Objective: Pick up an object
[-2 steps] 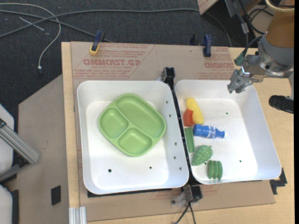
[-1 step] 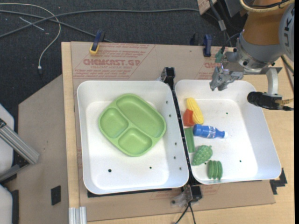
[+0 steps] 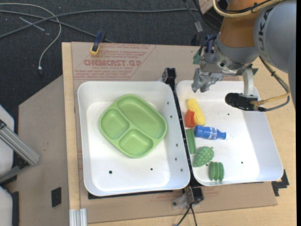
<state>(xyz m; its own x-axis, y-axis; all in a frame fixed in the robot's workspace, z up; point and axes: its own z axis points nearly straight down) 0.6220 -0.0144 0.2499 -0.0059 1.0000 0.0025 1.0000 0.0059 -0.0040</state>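
Observation:
Along the left side of the right bin (image 3: 254, 140) lie several toy foods: a yellow corn cob (image 3: 195, 111), an orange-red piece (image 3: 189, 119), a blue bottle (image 3: 209, 133), a long green vegetable (image 3: 190, 141), a bumpy green piece (image 3: 203, 156) and a ribbed green piece (image 3: 216, 170). My gripper (image 3: 203, 84) hangs over the bin's far left corner, just beyond the corn, with nothing seen between its fingers.
The left bin (image 3: 94, 168) holds a green divided plate (image 3: 133, 125). A black clamp (image 3: 169, 74) sits at the far end of the wall between the bins. A black camera module (image 3: 241, 100) juts from the wrist over the right bin. A blue clip (image 3: 98, 42) lies at the bench's back.

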